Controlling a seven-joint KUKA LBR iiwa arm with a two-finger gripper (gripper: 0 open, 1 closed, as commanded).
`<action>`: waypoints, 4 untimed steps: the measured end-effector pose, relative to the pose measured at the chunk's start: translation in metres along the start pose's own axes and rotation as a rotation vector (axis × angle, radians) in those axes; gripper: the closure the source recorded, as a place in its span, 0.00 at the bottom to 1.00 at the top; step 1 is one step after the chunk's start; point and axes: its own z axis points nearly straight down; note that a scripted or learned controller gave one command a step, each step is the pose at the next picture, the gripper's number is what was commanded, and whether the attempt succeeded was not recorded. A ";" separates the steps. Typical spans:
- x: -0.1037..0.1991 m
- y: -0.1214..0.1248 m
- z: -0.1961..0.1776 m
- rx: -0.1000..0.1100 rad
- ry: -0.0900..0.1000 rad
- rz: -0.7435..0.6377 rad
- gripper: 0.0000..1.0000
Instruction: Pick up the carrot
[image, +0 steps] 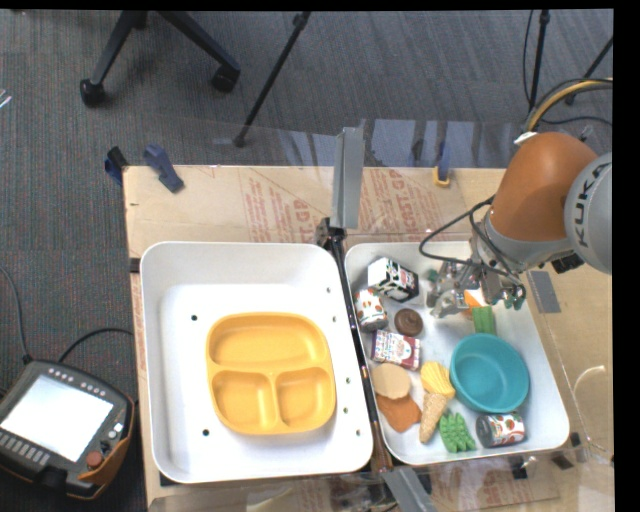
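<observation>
Currently hand sits low in the right bin; can't tell its opening or whether it has anything. Carrot, orange with green top, lies right beside it, partly hidden. Risk: cluttered spot, teal bowl and milk carton close by, so fingers may clip neighbours or shove the carrot away.

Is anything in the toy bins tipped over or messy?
A bit. In the right bin, the small can lies on its side by the teal bowl, and the toy foods are heaped together. The yellow tray sits flat in the left bin.
</observation>
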 end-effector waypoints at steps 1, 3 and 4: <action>0.045 -0.041 -0.039 0.000 0.008 -0.116 1.00; 0.020 -0.041 0.015 -0.006 0.016 -0.170 0.00; 0.026 -0.030 0.013 -0.003 0.011 -0.098 0.00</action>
